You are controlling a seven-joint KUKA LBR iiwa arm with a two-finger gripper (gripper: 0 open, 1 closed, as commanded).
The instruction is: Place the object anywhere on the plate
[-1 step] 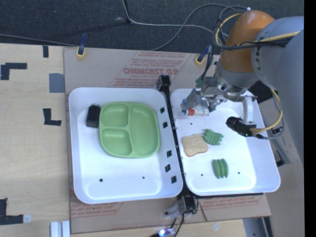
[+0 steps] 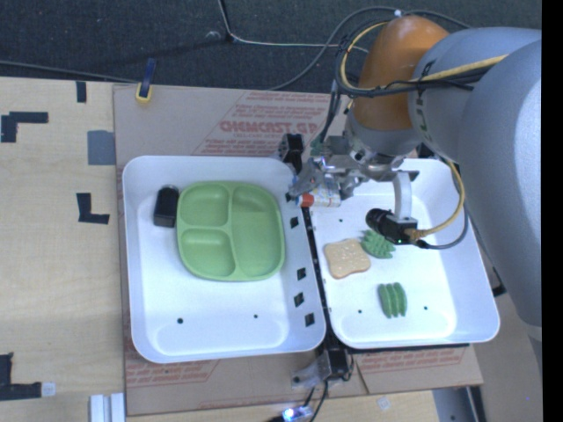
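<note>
The plate (image 2: pixel 231 232) lies in the left bin (image 2: pixel 149 323). Right of the plate, in the other bin (image 2: pixel 457 323), sit toast (image 2: pixel 346 258), a leafy green piece (image 2: pixel 379 244) and a pea pod (image 2: pixel 392 300). The claw (image 2: pixel 321 185) hangs just right of the plate's far corner, well short of them; I cannot tell whether it is spread. Toast lies flat, so a pinch may slip off. Toast and leafy piece touch, so one may drag the other.

Green plate (image 2: pixel 231 232) in left bin (image 2: pixel 145 323); toast (image 2: pixel 346 258), broccoli (image 2: pixel 380 245), pea pod (image 2: pixel 392 300) in right bin (image 2: pixel 457 319).
</note>
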